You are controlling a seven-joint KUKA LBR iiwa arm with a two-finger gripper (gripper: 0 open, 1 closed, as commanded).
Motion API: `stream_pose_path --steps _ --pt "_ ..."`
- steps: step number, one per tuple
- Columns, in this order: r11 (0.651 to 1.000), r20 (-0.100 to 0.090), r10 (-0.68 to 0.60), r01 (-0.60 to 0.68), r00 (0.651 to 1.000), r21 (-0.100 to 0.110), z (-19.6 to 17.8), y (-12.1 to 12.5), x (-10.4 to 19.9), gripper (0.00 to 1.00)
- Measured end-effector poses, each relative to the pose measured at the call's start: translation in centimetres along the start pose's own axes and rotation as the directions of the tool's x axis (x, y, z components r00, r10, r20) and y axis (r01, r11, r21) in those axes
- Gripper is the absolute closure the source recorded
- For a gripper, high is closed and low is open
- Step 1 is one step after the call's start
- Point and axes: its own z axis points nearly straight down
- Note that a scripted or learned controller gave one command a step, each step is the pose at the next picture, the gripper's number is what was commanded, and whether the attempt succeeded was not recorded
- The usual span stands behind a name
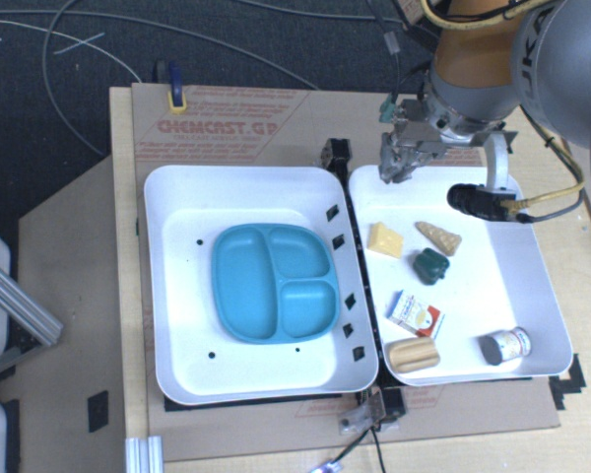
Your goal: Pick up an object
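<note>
Brown board (227, 116) behind both bins reads "CHEMCAST GP".

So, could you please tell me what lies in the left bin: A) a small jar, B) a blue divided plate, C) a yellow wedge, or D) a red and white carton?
B: the blue divided plate sits alone in the left bin; the other items lie in the right bin.
</note>
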Motion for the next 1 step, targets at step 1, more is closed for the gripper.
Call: stream_pose_path --steps 1 --pt "1.0 0.0 0.001 -0.001 1.0 0.004 1.81 -0.51 4.87 1.0"
